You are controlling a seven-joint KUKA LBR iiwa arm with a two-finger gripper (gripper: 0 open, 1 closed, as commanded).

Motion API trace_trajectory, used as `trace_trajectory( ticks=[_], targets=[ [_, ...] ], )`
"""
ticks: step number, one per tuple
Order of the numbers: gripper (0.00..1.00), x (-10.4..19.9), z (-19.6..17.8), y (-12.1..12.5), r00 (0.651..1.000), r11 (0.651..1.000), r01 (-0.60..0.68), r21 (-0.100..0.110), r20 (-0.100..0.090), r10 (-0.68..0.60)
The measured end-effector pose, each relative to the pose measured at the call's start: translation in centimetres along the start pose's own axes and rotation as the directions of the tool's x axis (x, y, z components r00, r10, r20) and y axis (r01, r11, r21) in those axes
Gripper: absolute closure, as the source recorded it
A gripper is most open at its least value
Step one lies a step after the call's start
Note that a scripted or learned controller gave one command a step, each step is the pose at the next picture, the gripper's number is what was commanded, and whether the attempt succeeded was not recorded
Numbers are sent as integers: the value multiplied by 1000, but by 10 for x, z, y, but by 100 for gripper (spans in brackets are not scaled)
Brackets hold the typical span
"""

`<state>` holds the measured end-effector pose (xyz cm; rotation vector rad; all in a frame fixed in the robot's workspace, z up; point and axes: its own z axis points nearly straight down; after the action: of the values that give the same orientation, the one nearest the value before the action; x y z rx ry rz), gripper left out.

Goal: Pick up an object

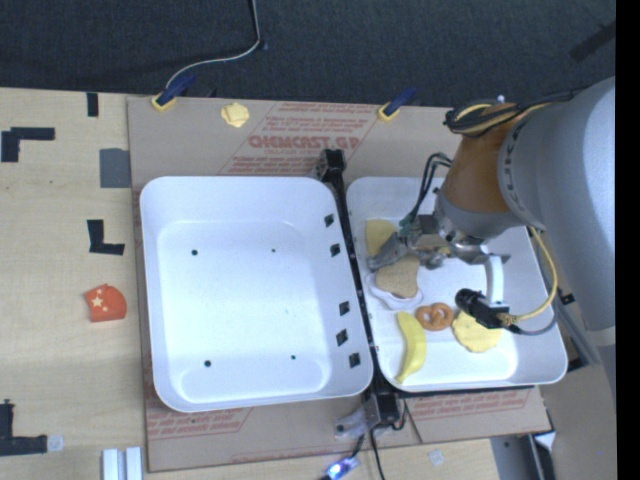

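The right bin holds several small items: a pale yellow piece near its left wall, a tan flat piece on a white disc, a brown pretzel, a yellow banana and a yellow lump. My gripper reaches down from the right into this bin, its tips just above the tan piece and beside the pale yellow one. The wrist hides part of the bin behind it.
The left bin stands beside the right one, with a black clip at the divider's far end. A red object lies on the bench at left, a yellow one on the cardboard behind the bins.
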<state>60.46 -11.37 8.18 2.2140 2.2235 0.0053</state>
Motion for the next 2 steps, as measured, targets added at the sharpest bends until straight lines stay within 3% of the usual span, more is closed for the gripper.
trace_trajectory(
  ticks=[1, 2],
  targets=[
    [0, 80, -107, 67, 1000, 1000, 2, -2, 0, -2],
    [0, 160, -102, 64, 1000, 1000, 3, 6, -1, -3]
  ],
)
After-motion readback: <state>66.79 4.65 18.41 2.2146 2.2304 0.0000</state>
